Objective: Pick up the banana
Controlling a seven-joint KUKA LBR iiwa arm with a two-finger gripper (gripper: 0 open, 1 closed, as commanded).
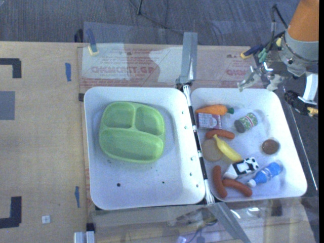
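End effector (259,76) above right bin's (292,151) far rim, grip state unclear | banana (227,149) mid-bin, untouched | crowded by sausage (220,134), carton (209,120), cookie (211,151), cow toy (245,166)

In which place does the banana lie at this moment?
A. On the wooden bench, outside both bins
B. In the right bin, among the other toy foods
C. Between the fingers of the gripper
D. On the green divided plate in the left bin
B: the banana lies in the right bin beside a sausage, while the gripper is at that bin's far edge, apart from it.
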